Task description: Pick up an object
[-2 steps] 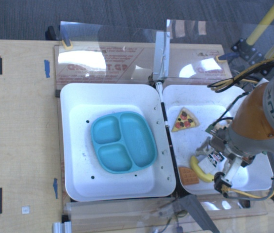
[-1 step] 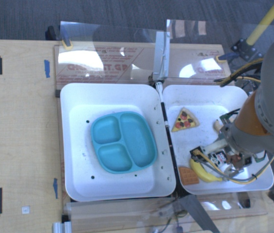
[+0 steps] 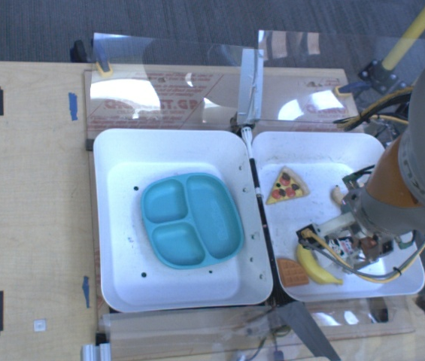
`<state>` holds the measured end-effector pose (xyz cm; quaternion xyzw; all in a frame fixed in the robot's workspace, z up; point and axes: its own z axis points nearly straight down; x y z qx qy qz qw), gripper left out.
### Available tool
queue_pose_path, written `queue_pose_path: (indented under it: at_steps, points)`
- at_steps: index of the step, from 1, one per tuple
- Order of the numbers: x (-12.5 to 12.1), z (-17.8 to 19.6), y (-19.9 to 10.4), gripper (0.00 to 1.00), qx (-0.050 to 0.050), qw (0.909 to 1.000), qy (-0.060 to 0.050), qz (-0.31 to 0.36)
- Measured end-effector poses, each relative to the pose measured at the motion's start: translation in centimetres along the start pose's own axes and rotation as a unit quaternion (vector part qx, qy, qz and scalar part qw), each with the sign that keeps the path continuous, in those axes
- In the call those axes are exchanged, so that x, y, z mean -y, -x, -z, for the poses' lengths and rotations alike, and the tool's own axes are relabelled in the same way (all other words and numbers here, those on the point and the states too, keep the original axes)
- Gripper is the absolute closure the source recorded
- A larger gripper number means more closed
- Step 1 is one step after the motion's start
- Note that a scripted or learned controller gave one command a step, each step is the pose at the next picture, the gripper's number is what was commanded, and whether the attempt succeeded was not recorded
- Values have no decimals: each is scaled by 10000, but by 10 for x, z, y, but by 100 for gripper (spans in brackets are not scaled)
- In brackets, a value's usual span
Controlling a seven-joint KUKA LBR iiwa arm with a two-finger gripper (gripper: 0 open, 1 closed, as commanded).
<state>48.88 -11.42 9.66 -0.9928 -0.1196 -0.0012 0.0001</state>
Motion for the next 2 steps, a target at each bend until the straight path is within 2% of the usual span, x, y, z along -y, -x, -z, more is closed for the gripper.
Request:
queue_pose_path:
  at_steps: [1, 2]
  points:
    - [-2, -8, 9, 100, -7, 9610, 7, 2765]
    - [33, 89, -1, 100, -1, 8872, 3, 4613]
